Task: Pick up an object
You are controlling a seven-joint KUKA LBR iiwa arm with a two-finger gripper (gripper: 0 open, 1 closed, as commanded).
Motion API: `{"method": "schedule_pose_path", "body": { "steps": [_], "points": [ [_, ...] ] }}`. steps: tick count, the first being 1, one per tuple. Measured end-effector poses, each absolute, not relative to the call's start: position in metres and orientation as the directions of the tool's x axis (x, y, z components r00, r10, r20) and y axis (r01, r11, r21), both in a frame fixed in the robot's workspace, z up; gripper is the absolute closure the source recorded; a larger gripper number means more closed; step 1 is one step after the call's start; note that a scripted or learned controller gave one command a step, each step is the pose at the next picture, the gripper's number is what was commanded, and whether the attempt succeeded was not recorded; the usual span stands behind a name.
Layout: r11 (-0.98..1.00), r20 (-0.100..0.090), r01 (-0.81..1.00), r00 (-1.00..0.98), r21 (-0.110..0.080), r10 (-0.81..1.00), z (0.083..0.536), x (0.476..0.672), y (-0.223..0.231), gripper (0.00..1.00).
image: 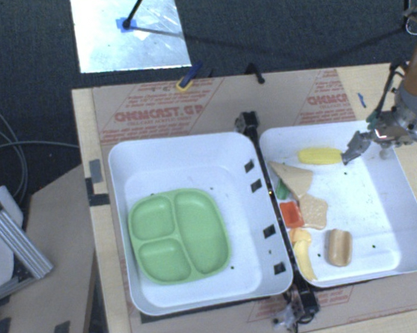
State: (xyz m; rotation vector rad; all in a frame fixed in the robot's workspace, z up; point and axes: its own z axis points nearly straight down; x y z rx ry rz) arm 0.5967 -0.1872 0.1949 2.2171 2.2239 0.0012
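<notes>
The right bin (394,207) holds several toy foods along its left side. A yellow oblong piece (320,156) lies near the far wall, with a beige wedge (293,178) just left of it. Below those are a red-orange piece (291,213), a slice of toast (314,211), a brown bread roll (338,247) and a yellow banana-like piece (303,254). My gripper (354,148) hangs over the far right part of this bin, just right of the yellow oblong piece and tilted toward it. Nothing is seen held in it.
The left bin (155,161) holds a green divided plate (178,235). A black divider with clips (266,192) runs between the bins. The right bin's floor is bare white in its middle and right. A shiny sheet (130,28) lies beyond the bench.
</notes>
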Motion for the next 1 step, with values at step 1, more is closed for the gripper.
{"method": "schedule_pose_path", "body": {
  "steps": [1],
  "points": [
    [0.000, 0.001, 1.000, 0.000, -0.003, 1.000, 0.1771, 0.5410, -0.1716, 0.00]
  ]
}}
